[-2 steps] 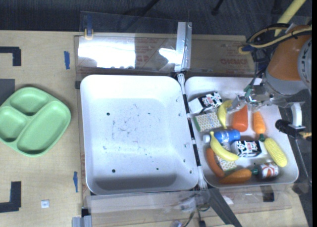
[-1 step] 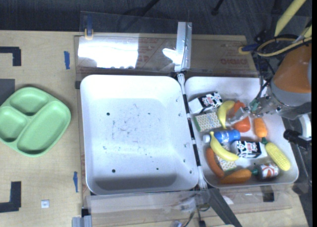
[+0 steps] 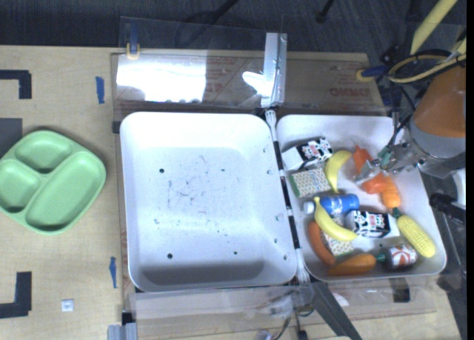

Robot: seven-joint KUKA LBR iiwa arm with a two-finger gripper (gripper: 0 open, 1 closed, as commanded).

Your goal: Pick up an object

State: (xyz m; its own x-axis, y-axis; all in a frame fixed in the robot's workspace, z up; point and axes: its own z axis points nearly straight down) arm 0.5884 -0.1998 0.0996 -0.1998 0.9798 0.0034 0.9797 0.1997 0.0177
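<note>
Although I cannot tell the gripper's (image 3: 386, 159) state, it hovers at the right bin's (image 3: 437, 257) upper right, the orange toy carrot (image 3: 384, 187) just below it.

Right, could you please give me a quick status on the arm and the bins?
Gripper low over the right bin, by the orange toys. Nothing seen held. Bananas and corn crowd close.

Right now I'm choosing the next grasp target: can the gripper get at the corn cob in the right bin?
Probably yes. The corn cob lies uncovered near the right bin's outer wall, with nothing on top of it, and the gripper hangs above the same bin. The close wall might crowd the approach.
</note>
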